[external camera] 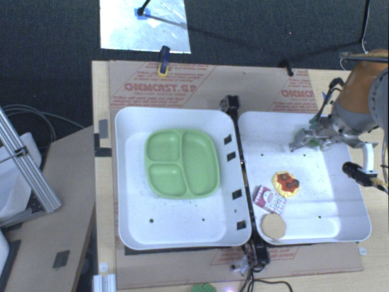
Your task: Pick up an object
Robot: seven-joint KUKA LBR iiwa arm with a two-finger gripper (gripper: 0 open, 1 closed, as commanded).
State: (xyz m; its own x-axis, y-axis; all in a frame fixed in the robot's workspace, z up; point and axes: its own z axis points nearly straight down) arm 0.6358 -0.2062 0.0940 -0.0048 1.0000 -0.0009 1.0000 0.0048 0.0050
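Bright, even light; glare on foil sheet [144, 17]; slightly soft.

Grey arm [364, 96] reaching from right (orange band above wrist), pincer [302, 140] lowered, tilted leftward

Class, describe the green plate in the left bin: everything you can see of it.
The green plate is pale green, looks like plastic, and is roughly square with rounded corners. It has three compartments: two smaller ones on the left, one long one on the right. It lies flat and slightly turned on the left bin's floor, touching nothing else.
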